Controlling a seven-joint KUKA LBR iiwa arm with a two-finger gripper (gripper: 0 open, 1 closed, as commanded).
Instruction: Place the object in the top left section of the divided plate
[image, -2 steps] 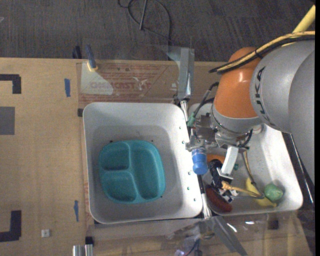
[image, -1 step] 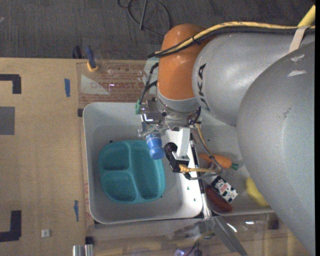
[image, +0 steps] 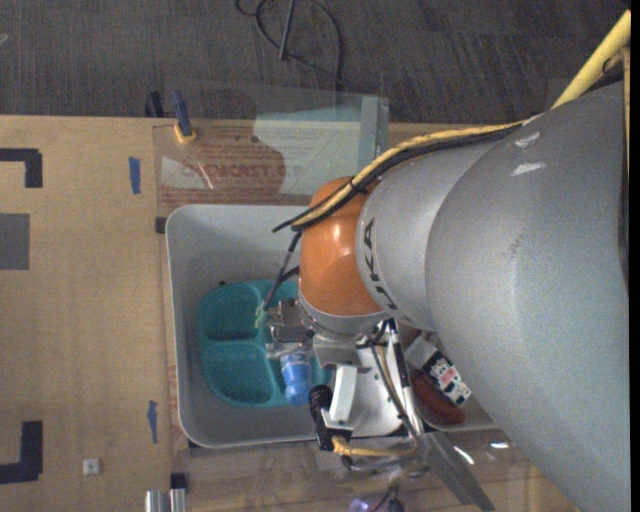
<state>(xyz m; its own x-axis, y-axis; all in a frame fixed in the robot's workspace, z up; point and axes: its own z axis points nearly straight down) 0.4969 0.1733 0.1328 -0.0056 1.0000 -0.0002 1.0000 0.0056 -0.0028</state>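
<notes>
claw (image: 285, 345): over teal plate (image: 225, 345), grip state cannot tell | blue object (image: 295, 375) at plate's edge | placing looks unfinished

The arm (image: 480, 260) hides part of the divided plate (image: 232, 345) and most of the bin (image: 190, 300).

Plate: teal divided plate (image: 232, 345), lying flat in the white bin, right part hidden under the arm.
Object: small blue cylinder-like item (image: 295, 377), pale top, at the plate's right edge, just below the wrist.
</notes>
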